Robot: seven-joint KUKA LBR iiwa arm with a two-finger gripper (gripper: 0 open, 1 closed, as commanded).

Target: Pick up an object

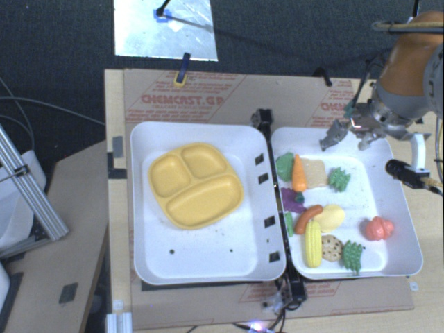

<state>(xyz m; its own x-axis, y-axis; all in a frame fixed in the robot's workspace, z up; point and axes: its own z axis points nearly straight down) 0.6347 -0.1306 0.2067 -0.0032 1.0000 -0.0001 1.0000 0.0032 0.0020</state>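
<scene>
Tool (pixel 350 134) hovers with fingers spread and nothing between them, above the right bin's (pixel 399 207) far edge. Toy food lies below; the tomato (pixel 377 228) sits apart from the rest, so a straight descent there likely avoids neighbours.

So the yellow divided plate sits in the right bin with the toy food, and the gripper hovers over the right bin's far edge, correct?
Not quite. The camera view shows the yellow divided plate alone in the left bin; the toy food, such as the carrot and corn cob, lies in the right bin. The gripper does hover over the right bin's far edge.
</scene>
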